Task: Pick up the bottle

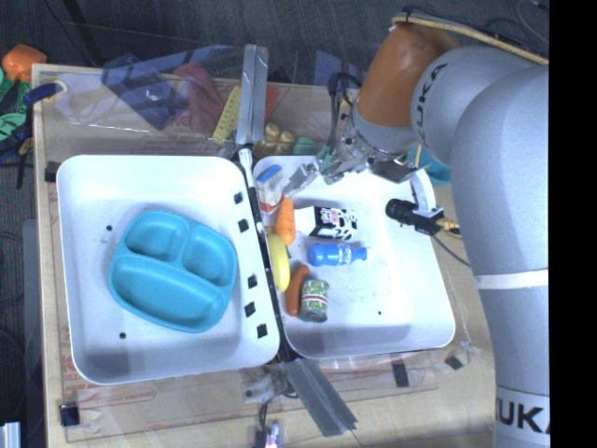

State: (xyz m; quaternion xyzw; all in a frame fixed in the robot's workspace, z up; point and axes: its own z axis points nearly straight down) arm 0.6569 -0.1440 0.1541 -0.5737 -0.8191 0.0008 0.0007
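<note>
A wooden bench (168, 395) carries two white bins: the left bin (84, 325) holds a blue divided tray (174, 269), and the right bin (410, 306) holds the blue bottle (336, 253) lying near its centre (cap toward the right edge), with the gripper (322, 168) at the far-left corner, its grip impossible to tell

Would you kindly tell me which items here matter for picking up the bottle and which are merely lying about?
For the job:
- blue bottle, lying on its side in the right bin
- pincer

Lying about:
- blue divided tray in the left bin
- banana
- two carrots
- green-labelled jar
- black-and-white carton
</note>
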